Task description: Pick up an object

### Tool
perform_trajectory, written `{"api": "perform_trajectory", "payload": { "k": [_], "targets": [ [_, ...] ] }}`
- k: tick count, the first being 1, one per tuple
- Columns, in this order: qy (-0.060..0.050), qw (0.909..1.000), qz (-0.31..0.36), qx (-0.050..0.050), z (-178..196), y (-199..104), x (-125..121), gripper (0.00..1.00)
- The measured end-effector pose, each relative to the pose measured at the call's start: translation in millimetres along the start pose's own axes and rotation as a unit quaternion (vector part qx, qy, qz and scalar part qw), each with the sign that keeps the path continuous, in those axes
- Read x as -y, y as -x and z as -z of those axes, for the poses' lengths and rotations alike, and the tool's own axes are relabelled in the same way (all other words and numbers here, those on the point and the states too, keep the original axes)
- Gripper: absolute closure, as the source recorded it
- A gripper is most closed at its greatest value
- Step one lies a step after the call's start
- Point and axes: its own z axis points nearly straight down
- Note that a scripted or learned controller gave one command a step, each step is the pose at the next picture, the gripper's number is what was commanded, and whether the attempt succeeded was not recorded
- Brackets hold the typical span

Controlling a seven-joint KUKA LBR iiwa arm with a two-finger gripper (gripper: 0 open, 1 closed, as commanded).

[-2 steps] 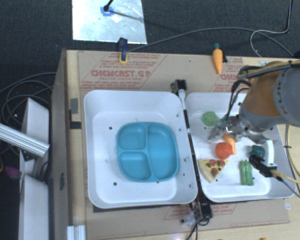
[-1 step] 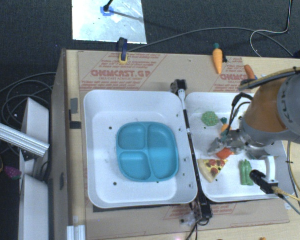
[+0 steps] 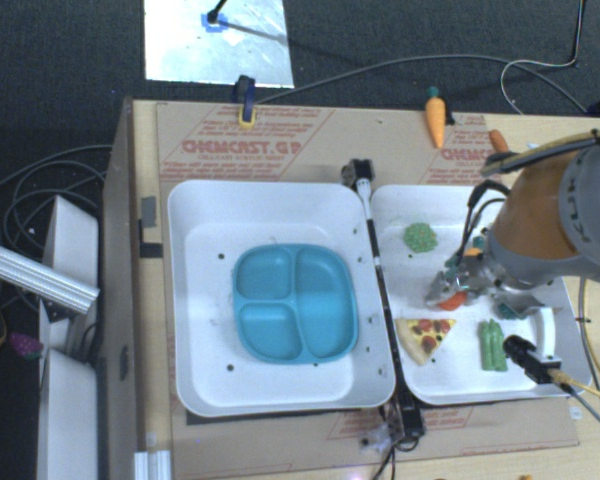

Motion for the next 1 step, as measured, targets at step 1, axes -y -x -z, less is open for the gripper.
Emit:
{"api": "perform_trajectory", "payload": {
  "k": [1],
  "targets": [
    [0.000,1.0000,0.001,0.000,134.9,-78.6,4.2,1.00]
  ]
}}
